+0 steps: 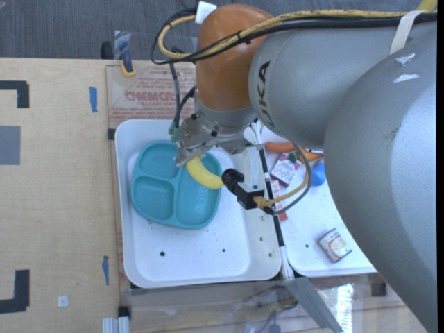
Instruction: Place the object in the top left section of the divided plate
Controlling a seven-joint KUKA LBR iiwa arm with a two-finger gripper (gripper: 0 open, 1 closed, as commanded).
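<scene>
The arm is right over the left bin (pixel 208 266) now, its orange wrist hanging above the teal divided plate (pixel 175 194). Under the wrist sits the gripper (pixel 187 152), and a yellow banana (pixel 203 173) pokes out just below it, down and to the right. It looks pinched at its upper end between the fingers, though the wrist hides the grip itself, so I'd call that likely rather than certain.

The banana's long axis runs on a slant, from the gripper down toward the plate's right rim, where its far tip hangs over the large right-hand compartment. The top left section (pixel 157 161) lies to the left of the gripper, quite close, and slightly up.

So the move, as I judge it, is a short shift left before letting go, or the banana lands across the divider.

Over in the right bin (pixel 316 259), a small box (pixel 334 245) and some packets (pixel 284 171) sit well apart from all this.
</scene>
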